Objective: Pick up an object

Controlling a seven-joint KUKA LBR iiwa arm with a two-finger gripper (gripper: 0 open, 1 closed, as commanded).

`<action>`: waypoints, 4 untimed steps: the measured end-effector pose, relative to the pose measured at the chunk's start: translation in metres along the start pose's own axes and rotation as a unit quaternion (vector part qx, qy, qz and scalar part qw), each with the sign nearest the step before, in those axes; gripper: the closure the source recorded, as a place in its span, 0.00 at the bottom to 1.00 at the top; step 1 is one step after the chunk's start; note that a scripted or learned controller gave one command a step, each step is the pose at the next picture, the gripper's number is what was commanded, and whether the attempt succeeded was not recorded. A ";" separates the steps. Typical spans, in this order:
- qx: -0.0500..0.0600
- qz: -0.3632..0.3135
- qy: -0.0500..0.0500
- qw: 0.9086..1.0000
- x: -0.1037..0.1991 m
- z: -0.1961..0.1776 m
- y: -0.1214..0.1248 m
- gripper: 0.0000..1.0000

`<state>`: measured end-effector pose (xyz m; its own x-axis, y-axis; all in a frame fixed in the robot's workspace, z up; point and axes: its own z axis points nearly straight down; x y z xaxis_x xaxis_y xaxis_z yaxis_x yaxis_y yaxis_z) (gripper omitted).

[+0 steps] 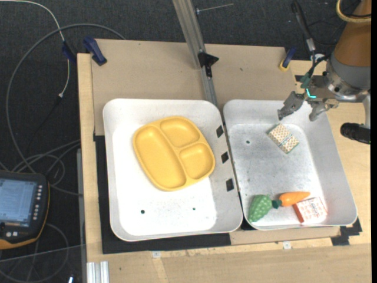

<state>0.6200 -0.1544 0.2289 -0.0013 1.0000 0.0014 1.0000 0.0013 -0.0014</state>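
My gripper (304, 109) hangs over the far right part of the right bin (330, 158), its two fingers spread open with nothing between them. A small patterned white block (283, 138) lies in that bin, just below and to the left of the fingers. At the bin's near edge lie a green stuffed toy (260, 208), an orange carrot (293, 198) and a red and white box (310, 210), close together.
The left bin (121, 217) holds a yellow divided plate (172, 152). A metal pole (188, 22) slants up from between the bins. Blue clamps (94, 50) grip the bench's far edge. A tablet (20, 208) sits off the bench at lower left.
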 end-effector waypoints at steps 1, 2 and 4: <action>0.003 -0.001 0.000 1.000 0.006 0.058 0.006 0.00; 0.003 0.001 0.000 1.000 0.002 0.121 0.002 0.00; -0.007 0.000 -0.003 1.000 0.001 0.116 0.008 1.00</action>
<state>0.6281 -0.1530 0.1130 -0.0014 1.0000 -0.0038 0.9999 0.0015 0.0135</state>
